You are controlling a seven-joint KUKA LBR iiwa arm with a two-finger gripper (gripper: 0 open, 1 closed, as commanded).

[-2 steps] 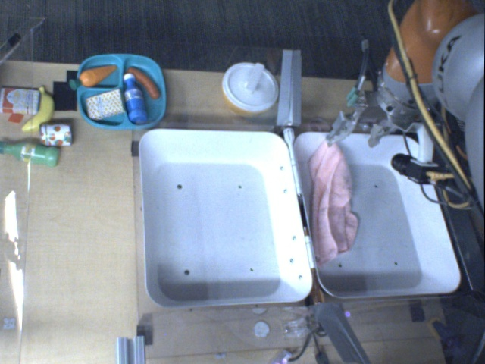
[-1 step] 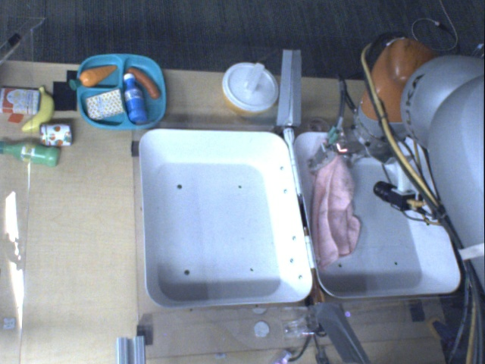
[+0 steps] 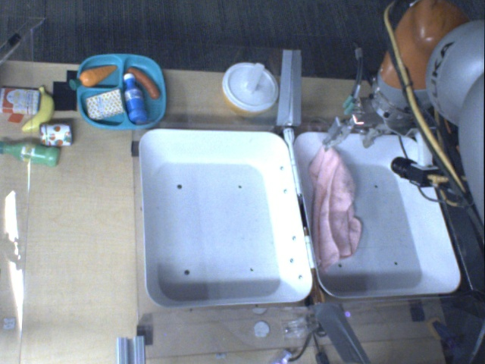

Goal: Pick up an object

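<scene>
A pink cloth (image 3: 333,207) lies crumpled in the right bin (image 3: 402,226), stretched along its left wall from the far edge toward the front. My gripper (image 3: 355,133) hangs over the far left corner of that bin, just above the cloth's top end. Its two metal fingers (image 3: 336,133) are spread apart, with the left one close to the cloth's upper tip. Nothing shows between them. The grey arm with its orange band (image 3: 420,29) comes in from the upper right.
The left bin (image 3: 220,218) sits beside the right one, split by a metal divider (image 3: 288,89). A white lidded bowl (image 3: 250,87) stands behind the bins. A blue tray (image 3: 121,89) of toy food and several small items rest on the bench's far left. Cables (image 3: 420,173) hang over the right bin.
</scene>
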